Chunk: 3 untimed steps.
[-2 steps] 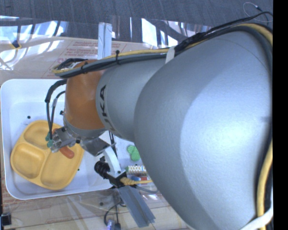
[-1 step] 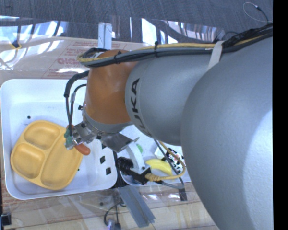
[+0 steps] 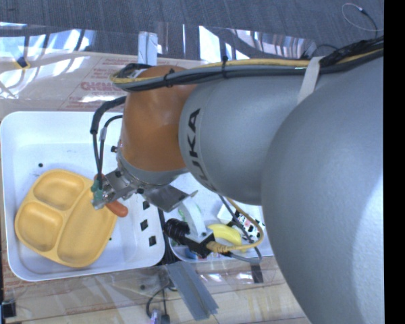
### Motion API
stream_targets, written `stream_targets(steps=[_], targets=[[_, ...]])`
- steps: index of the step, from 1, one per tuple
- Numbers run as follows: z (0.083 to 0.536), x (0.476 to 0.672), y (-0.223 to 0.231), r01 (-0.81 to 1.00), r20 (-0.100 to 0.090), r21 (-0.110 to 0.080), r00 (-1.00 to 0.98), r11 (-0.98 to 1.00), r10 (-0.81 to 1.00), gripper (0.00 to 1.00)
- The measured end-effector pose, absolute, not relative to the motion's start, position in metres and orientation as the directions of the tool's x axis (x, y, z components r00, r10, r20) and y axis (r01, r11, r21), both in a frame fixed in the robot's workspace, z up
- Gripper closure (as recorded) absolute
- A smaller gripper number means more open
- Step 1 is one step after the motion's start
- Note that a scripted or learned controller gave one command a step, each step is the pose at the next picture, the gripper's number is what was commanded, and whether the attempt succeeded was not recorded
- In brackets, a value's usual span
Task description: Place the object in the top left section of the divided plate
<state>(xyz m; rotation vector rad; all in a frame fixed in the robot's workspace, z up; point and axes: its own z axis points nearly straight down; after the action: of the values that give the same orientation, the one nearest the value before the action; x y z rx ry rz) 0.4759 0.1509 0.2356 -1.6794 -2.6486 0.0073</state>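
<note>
While the end effector hangs at the right edge of the yellow divided plate, an orange-and-green carrot-like object sits pinched between its closed fingers; carrying step, next shifting over the top left section.

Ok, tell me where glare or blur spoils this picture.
Camera view: bright glare streaks the clear plastic sheet behind the shallow white left bin; the huge grey arm looms soft and close; the yellow divided plate is evenly lit and sharp.
</note>
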Motion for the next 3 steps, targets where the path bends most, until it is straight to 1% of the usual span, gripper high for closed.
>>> stream_targets(steps=[1, 2, 3], targets=[[0.338, 0.476, 0.195, 0.781, 0.000, -0.001, -0.625, 0.625, 0.781, 1.00], [0.213, 0.475, 0.204, 0.845, 0.001, -0.007, -0.535, 0.535, 0.845, 1.00], [0.223, 0.475, 0.204, 0.842, 0.001, -0.010, -0.539, 0.539, 0.842, 1.00]])
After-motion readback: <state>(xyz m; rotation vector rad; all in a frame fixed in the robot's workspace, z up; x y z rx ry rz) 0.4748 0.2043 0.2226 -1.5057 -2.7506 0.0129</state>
